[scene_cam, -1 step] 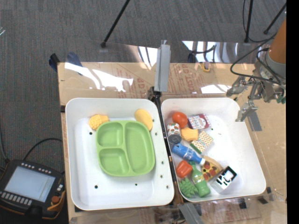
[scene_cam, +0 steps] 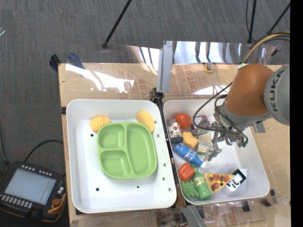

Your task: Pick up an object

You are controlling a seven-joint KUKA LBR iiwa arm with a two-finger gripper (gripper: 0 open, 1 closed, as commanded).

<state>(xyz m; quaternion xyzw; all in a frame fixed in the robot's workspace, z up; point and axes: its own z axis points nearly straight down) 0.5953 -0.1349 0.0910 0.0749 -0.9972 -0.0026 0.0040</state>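
1. Nearest to the camera, at 7 o'clock, a teach pendant [scene_cam: 28, 190] with a grey screen lies on the floor beside the counter [scene_cam: 113, 82].
2. On the counter stand two white bins side by side. In the left bin [scene_cam: 80, 193] lies a green divided plate [scene_cam: 127, 150]; a yellow corn toy [scene_cam: 99, 123] touches its edge at 11 o'clock, and a yellow lemon-like toy [scene_cam: 146, 120] at 1 o'clock.
3. The right bin [scene_cam: 255, 167] holds the toys to pick: a red tomato [scene_cam: 183, 120], a small can [scene_cam: 174, 131], a blue bottle [scene_cam: 188, 154], a red pepper [scene_cam: 186, 172], a green block [scene_cam: 198, 188] and a pizza slice [scene_cam: 218, 180].
4. The gripper [scene_cam: 211, 151] is low in the right bin, just beside the blue bottle at its 3 o'clock. Whether it is parted or closed, I cannot tell, and nothing is clearly seen in its grasp.
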